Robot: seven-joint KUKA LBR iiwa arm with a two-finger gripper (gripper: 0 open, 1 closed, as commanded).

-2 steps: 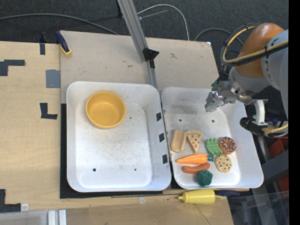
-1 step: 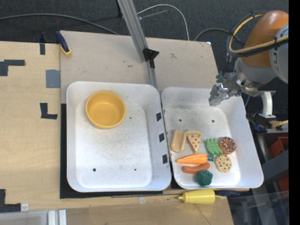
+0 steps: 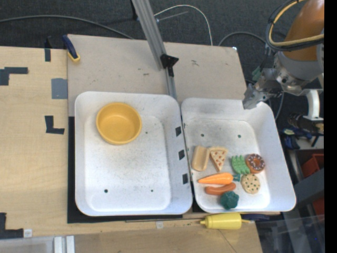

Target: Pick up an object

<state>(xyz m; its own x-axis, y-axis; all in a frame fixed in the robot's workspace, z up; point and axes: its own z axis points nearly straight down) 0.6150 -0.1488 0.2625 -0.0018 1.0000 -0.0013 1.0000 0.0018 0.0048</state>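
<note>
- Camera view: gripper (image 3: 251, 100) sits over the back right corner of the right bin (image 3: 274, 125); finger state cannot be determined
- Toy food lies grouped at that bin's front: bread slice (image 3: 199, 157), pizza slice (image 3: 218, 158), carrot (image 3: 215, 178), sausage (image 3: 218, 188), broccoli (image 3: 229, 199), cookie (image 3: 250, 183), donut (image 3: 256, 163), green item (image 3: 240, 165)
- Left bin (image 3: 84, 157) holds a yellow bowl (image 3: 119, 123)
- Mustard bottle (image 3: 224, 221) lies on the bench in front of the right bin

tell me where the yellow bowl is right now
The yellow bowl sits in the upper left part of the left bin in the camera view, apart from the toy food clustered in the right bin.
</note>
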